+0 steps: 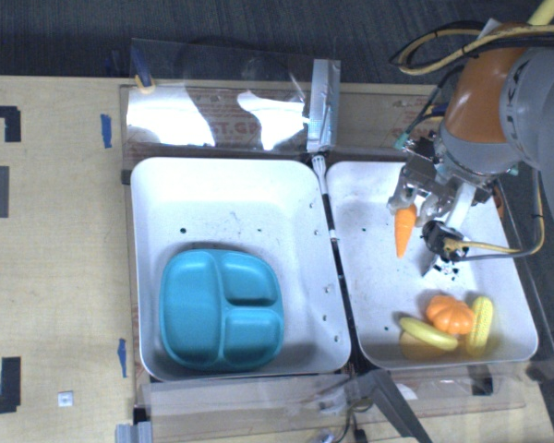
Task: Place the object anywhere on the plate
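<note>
A small orange carrot (403,232) hangs point-down over the upper left part of the right bin (369,321). Its thick top sits between the fingers of my gripper (407,208), which is shut on it. The arm comes in from the upper right, orange band above the wrist. A blue divided plate (222,307) lies in the lower half of the left bin (222,192), well to the left of and below the gripper. Nothing lies on the plate.
An orange pumpkin-like toy (450,315), a yellow banana (425,332) and a yellow corn cob (481,323) lie together in the right bin's lower right corner. The ridge between the bins (331,247) separates the gripper from the plate. A cable (499,245) loops beside the wrist.
</note>
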Controlling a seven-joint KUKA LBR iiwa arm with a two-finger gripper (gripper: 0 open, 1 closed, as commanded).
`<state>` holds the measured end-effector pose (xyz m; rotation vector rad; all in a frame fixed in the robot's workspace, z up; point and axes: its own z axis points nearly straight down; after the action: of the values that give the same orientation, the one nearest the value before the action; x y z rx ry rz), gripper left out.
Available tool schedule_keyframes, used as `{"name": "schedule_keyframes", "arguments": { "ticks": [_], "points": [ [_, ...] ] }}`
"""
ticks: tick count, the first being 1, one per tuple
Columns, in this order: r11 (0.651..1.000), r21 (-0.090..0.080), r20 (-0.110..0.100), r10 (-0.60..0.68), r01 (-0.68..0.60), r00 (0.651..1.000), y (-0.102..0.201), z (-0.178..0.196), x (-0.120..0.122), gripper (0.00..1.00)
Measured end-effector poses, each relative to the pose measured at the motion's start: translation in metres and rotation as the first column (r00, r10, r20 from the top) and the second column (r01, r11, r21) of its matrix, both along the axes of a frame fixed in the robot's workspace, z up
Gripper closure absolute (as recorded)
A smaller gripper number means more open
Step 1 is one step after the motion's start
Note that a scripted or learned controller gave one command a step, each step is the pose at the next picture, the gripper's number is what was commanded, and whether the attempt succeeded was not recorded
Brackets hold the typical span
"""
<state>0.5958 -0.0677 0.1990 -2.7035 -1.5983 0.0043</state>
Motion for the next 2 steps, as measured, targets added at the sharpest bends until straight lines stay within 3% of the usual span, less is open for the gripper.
{"name": "schedule_keyframes", "arguments": {
  "ticks": [1,2],
  "points": [
    [0.995,0.002,0.001,-0.101,0.101,0.995,0.085,-0.016,0.033,1.00],
    [0.998,0.004,-0.001,-0.066,0.066,0.998,0.165,0.007,0.004,1.00]
  ]
}}
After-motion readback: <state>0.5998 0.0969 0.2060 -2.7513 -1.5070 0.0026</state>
